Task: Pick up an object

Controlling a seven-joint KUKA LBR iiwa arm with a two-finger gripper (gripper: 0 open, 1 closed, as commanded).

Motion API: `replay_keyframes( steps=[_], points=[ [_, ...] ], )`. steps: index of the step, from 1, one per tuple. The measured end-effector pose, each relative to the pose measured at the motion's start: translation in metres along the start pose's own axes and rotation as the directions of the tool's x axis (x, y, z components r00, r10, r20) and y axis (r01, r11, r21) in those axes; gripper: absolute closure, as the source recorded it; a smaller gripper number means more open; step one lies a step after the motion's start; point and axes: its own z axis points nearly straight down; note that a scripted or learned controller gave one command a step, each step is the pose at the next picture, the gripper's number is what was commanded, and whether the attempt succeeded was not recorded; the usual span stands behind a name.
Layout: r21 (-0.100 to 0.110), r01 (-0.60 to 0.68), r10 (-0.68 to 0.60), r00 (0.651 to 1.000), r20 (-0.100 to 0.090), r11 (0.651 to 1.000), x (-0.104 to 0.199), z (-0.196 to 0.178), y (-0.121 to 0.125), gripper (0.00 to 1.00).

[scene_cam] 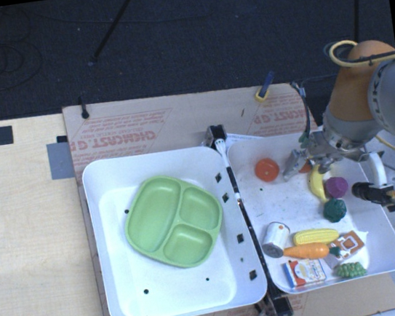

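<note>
Hand (308, 161) hovers beside a round orange-red ball (266, 170).

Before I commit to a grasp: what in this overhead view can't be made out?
- End effector: open or shut unreadable; the wrist hides it in the camera view.
- Banana: top end hidden under the end effector.
- Small box: label too small to read.
- Arm: cut off by the view's right edge.
</note>
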Motion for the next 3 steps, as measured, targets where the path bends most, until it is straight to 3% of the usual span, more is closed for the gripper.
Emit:
replay_keyframes(
  steps=[1, 2, 3],
  points=[
    [0.005, -0.002, 0.002, 1.0, 0.0, 1.0, -0.031, 0.022, -0.036, 0.0],
    [0.007, -0.006, 0.006, 1.0, -0.005, 1.0, -0.03, 0.012, -0.036, 1.0],
    [0.005, -0.001, 0.001, 1.0, -0.003, 1.0, 0.046, 0.021, -0.045, 1.0]
  ],
)
